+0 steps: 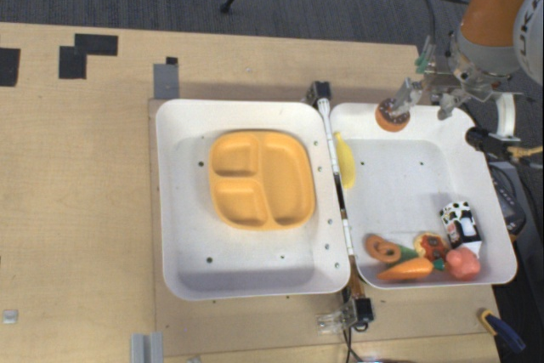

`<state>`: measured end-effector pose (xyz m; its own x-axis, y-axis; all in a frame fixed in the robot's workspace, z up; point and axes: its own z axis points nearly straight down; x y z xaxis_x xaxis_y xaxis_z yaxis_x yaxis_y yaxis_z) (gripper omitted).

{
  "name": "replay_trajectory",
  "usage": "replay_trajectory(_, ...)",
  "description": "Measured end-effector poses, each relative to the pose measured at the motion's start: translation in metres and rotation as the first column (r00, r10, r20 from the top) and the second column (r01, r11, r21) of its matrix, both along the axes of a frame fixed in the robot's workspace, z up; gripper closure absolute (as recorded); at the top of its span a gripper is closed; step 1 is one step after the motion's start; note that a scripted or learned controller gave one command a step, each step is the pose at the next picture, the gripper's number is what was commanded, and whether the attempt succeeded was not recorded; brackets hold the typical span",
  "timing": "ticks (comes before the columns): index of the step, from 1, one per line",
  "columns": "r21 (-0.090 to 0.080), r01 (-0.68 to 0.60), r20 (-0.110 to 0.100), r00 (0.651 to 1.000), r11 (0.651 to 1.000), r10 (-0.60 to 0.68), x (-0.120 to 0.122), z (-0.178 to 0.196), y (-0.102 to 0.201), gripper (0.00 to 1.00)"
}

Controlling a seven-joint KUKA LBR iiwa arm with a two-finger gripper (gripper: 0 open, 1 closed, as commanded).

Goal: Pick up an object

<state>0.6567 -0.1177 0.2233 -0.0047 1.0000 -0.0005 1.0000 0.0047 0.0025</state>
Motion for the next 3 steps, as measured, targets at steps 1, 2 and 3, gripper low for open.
replay_trajectory(1, -0.001, -0.255, 0.002, 0.967, 0.967, 0.255, -0.060, -0.121, -0.021, 0.00)
replay_trajectory(2, -0.003, -0.211, 0.003, 0.977, 0.977, 0.211, -0.008, -0.078, -0.059, 0.00)
replay_trajectory(3, -0.001, -0.350, -0.001, 0.937, 0.937, 0.350, -0.083, -0.096, -0.072, 0.00)
